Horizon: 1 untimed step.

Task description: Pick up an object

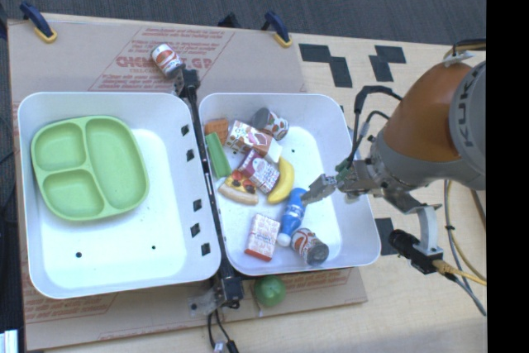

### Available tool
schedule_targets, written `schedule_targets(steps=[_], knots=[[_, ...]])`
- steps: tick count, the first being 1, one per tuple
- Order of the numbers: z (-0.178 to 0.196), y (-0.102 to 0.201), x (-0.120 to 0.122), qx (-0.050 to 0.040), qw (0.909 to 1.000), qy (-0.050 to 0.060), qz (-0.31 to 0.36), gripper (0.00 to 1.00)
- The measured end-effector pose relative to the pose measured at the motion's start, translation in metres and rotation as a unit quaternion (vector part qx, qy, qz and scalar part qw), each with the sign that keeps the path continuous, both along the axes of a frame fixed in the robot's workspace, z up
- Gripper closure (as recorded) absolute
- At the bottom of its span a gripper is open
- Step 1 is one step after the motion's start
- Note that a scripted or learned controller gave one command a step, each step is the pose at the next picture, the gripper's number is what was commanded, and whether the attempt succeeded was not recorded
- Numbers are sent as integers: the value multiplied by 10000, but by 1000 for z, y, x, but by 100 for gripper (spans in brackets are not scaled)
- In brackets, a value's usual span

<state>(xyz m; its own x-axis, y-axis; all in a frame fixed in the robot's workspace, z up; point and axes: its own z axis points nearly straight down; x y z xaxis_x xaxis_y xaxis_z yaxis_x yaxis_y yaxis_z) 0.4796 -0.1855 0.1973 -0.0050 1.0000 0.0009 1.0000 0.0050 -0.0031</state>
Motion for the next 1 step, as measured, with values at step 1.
schedule_targets(steps=[1], knots=[[-100,-4,70,14,10000,-53,12,0]])
